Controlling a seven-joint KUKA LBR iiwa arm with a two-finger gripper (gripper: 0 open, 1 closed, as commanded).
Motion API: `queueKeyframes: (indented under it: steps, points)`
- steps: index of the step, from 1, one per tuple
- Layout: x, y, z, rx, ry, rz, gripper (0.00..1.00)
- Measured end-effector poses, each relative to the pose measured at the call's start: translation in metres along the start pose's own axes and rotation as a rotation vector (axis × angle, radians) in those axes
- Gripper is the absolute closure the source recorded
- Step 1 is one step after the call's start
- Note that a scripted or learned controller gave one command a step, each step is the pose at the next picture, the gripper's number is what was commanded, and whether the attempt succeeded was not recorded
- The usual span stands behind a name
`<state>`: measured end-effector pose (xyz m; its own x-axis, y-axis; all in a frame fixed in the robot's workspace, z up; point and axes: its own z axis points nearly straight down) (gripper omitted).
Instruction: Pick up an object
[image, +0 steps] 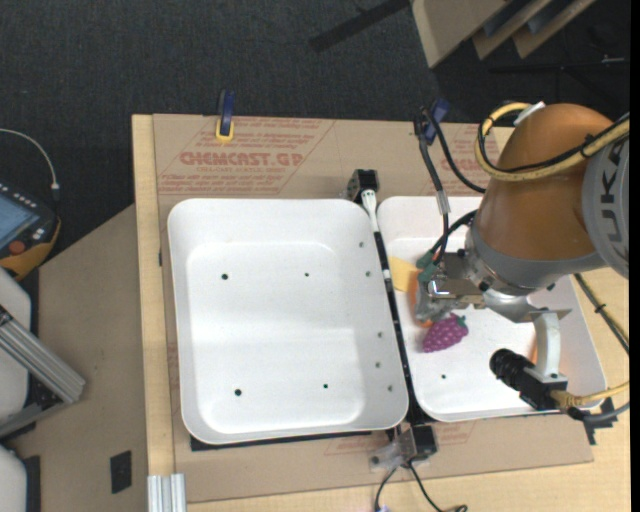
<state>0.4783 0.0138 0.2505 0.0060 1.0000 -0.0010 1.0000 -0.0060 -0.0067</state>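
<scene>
Two white bins side by side on cardboard sheet (150, 300), red print along far edge. Blue clamp (226, 108) on that edge. L bin (190, 330): four small dark dots on floor. R bin (470, 400): arm (545, 190) in from view-right, orange band above grey wrist, covers much of it. Low over R bin's near-divider side: gripper (436, 296). Just below it, purple grape bunch (444, 333), touching or nearly, hard to tell. Yellow piece (403, 272) by divider wall. Small orange item (424, 322), partly hidden, beside grapes.

Left bin (270, 320) and right bin (455, 392) sit on printed cardboard (300, 150).
</scene>
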Motion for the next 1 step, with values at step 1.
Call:
queueKeyframes:
  steps: [1]
  points:
    - [0.0699,0.0007,-0.1014,-0.017,0.004,-0.014,1.00]
